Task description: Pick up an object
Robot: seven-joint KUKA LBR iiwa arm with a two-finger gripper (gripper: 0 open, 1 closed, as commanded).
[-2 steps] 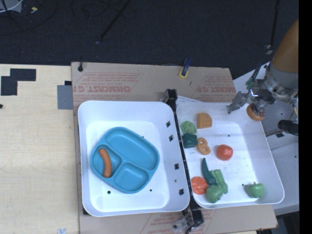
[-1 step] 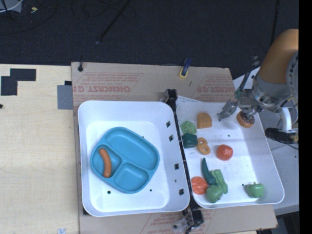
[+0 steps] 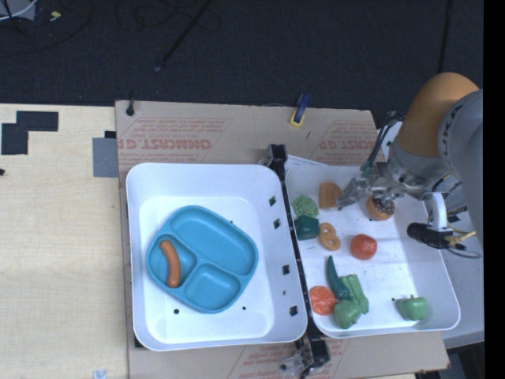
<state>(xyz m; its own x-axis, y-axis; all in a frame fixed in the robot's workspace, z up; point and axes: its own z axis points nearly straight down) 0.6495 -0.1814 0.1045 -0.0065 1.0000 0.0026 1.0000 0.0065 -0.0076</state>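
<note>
Pincer (image 3: 377,197) hovers over the right bin (image 3: 442,283), low over a small brown round toy (image 3: 380,208); whether it is spread or pinching, I cannot tell. Just left of that toy lies an orange wedge (image 3: 330,194), below it a red tomato (image 3: 364,246). The toy is probably light, hard plastic and somewhat slippery, best taken across its middle. Being round, it shows no clear long axis. Well left of it, in the other bin, 1 sausage (image 3: 170,262) lies on a blue tray (image 3: 229,247).
</note>
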